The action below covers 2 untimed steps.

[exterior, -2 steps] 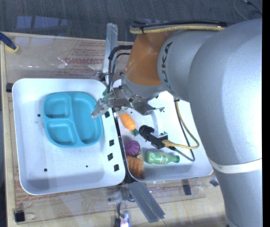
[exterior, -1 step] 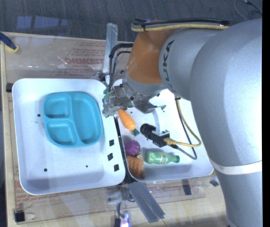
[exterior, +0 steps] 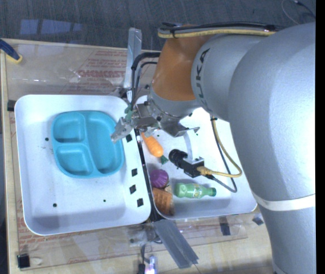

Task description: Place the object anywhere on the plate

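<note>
The gripper (exterior: 121, 131) hangs mid-frame over the plate's (exterior: 88, 143) right edge; whether it is open or closed cannot be told. The carrot (exterior: 153, 146) lies just right of it in the right bin (exterior: 236, 201), orange with a green tip, running upper left to lower right.

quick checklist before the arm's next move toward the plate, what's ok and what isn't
1. Plate located: blue sectioned plate lies in the left bin. Ok.
2. Plate compartments free to receive an object. Ok.
3. End effector position: above the divide between the bins, at the plate's right edge. Ok.
4. Object held in the end effector: too small to see. Cannot tell.
5. Object on plate: toy carrot, purple toy, green bottle all lie in the right bin. Not ok.
</note>
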Available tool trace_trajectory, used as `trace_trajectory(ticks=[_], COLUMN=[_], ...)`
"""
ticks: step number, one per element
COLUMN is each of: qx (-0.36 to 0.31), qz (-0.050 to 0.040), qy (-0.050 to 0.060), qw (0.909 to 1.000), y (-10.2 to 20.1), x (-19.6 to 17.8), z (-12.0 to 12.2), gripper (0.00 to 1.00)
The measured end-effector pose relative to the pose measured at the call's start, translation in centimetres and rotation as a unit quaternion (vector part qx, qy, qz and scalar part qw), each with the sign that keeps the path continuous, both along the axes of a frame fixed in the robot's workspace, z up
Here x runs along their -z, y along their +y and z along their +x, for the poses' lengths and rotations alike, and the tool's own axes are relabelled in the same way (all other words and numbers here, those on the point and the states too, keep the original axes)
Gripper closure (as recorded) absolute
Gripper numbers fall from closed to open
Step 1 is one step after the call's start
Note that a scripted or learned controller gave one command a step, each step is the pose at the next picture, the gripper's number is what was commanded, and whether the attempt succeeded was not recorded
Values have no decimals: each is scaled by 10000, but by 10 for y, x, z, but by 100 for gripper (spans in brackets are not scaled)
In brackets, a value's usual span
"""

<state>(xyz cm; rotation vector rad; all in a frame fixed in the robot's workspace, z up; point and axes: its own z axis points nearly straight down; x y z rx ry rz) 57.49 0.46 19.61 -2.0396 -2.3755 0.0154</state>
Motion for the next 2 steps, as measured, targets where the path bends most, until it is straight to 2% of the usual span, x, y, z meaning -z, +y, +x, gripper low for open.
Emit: trace_trajectory(ticks=[1, 2], qx=[-20, -21], qz=[-1, -2], qy=[32, 32], qw=[10000, 10000], y=[0, 0], x=[-7, -7], z=[1, 1], gripper=[100, 0])
